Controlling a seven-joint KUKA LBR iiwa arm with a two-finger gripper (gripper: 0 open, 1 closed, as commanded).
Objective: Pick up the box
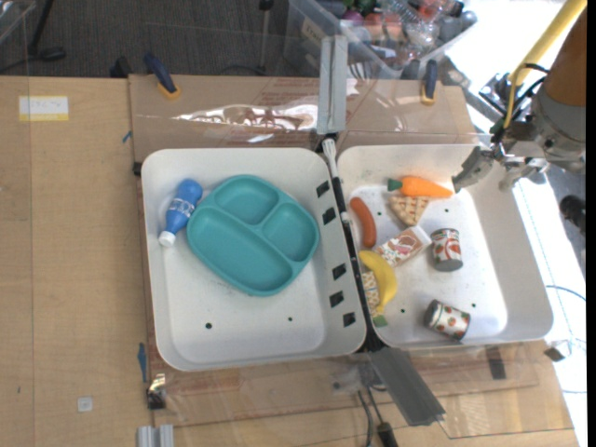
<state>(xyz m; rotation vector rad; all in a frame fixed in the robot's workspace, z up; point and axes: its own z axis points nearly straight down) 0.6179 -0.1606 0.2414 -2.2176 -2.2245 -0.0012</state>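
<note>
The gripper (pixel 492 168) hangs spread open over the right bin (pixel 521 277), well apart from the box (pixel 402 247).

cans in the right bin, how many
2: one small red-and-white metal can standing right of the small box, one red-and-white can lying near the front wall. None seems hidden.
</note>
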